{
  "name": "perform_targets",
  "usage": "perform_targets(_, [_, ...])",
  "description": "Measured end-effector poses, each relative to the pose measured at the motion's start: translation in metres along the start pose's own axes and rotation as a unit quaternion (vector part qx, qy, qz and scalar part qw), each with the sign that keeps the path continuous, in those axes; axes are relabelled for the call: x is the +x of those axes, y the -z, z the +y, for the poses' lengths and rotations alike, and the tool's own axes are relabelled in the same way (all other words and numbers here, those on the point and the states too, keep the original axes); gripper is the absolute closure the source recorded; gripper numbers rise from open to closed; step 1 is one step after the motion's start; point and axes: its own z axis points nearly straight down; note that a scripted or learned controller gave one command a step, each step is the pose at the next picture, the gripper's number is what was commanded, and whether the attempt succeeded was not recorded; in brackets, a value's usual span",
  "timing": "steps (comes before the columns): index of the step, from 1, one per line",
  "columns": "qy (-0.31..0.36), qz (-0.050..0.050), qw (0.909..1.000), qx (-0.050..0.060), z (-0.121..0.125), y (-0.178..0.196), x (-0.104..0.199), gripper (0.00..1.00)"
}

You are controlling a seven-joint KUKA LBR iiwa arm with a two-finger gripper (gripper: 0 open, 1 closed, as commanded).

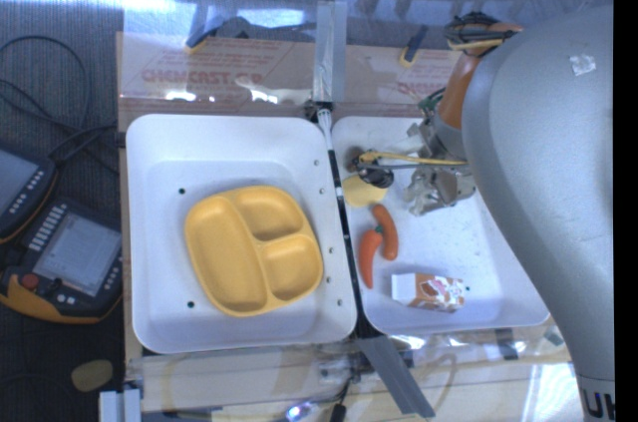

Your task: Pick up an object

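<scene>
My gripper point(431, 195) hangs low over the far middle of the right bin point(498, 280), under the big grey arm that comes in from the right. A pale yellow piece point(361, 192) lies just left of it, against the bin's left wall. Two orange carrot-like pieces lie nearer the front: one point(386, 230) slanted, the other point(368, 259) left of and below it. A small white carton with a reddish picture point(429, 290) rests near the front of this bin. None of these is seen touching the gripper.
The left bin point(159, 161) bears a yellow divided plate point(253, 248) at its middle. A metal rail point(341, 211) separates the two bins. Cardboard point(229, 76) stands behind them. A teach pendant point(60, 255) lies on the floor at left.
</scene>
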Motion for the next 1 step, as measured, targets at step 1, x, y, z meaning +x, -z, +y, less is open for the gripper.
perform_targets(1, [0.015,0.001,0.9999,0.0,0.0084,0.0111,0.0068,1.0])
